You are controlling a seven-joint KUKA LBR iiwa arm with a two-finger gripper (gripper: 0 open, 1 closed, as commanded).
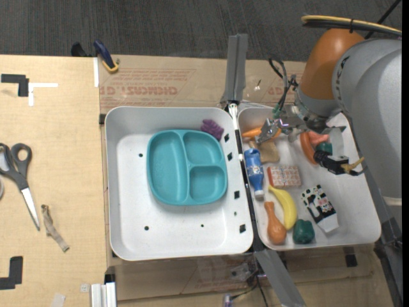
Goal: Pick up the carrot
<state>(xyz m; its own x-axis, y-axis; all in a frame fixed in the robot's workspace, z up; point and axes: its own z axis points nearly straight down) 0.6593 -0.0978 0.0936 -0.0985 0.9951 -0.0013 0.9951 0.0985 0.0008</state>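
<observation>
Closest to the camera, a green lump (304, 233) sits at the right bin's (358, 235) front edge. Far back, the carrot (252, 133) lies just left of my end effector (273, 128); whether its fingers grip anything, I cannot tell.

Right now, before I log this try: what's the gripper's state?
Gripper: down in the right bin by the carrot; open or shut cannot be told from this view.

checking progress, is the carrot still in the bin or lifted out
In the bin: the carrot lies at the right bin's upper left, beside the gripper.
</observation>
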